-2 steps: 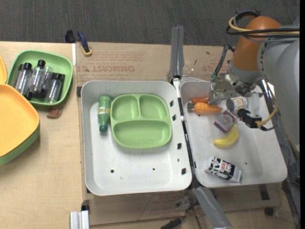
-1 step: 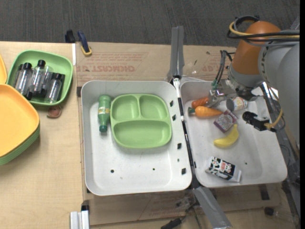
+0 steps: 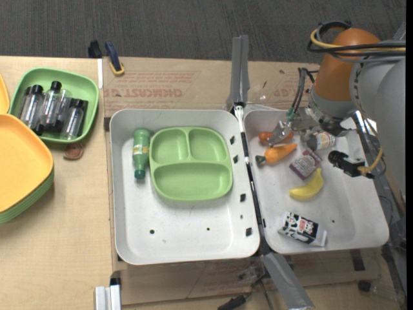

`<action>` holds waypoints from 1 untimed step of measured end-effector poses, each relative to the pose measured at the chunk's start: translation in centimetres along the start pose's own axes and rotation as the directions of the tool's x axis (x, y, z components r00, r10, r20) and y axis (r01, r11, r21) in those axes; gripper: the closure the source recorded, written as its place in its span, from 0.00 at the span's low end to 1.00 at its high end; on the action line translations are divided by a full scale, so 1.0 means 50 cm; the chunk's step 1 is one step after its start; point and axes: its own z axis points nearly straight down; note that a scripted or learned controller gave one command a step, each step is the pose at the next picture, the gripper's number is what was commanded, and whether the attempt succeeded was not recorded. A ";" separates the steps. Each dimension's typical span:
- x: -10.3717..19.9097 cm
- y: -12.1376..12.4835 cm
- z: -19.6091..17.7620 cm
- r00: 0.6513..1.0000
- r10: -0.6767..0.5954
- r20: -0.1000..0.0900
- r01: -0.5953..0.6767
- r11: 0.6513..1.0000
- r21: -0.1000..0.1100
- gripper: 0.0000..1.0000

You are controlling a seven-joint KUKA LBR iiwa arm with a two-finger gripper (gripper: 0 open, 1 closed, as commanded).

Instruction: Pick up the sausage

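left bin (image 3: 122, 237): bottle (image 3: 141, 152) left of tray (image 3: 191, 163) | right bin (image 3: 361, 234): carrot (image 3: 281, 153) behind banana (image 3: 308, 186), carton (image 3: 303, 228) probably nearest front

Place: a robotics lab or test cell, not a home.
Bench: bare wood board (image 3: 64, 250) with printed lettering near 12 o'clock, over dark grey carpet (image 3: 161, 11).
Bins: two shallow white bins, left bin (image 3: 129, 231) and right bin (image 3: 368, 231), stood side by side on metal brackets.
Arm: an industrial grey arm (image 3: 381, 89) with an orange band (image 3: 335, 70) and loose cables reached in at 2 o'clock.
Props: toy food (a plastic banana (image 3: 307, 186), a green divided tray (image 3: 190, 162)) lay as test pieces.
Spares: stacked yellow plates (image 3: 22, 166) and a green dish of small bottles (image 3: 55, 105) waited at 9 to 10 o'clock.
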 end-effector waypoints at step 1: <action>0.000 0.000 0.000 1.000 0.000 0.000 0.000 1.000 0.000 0.00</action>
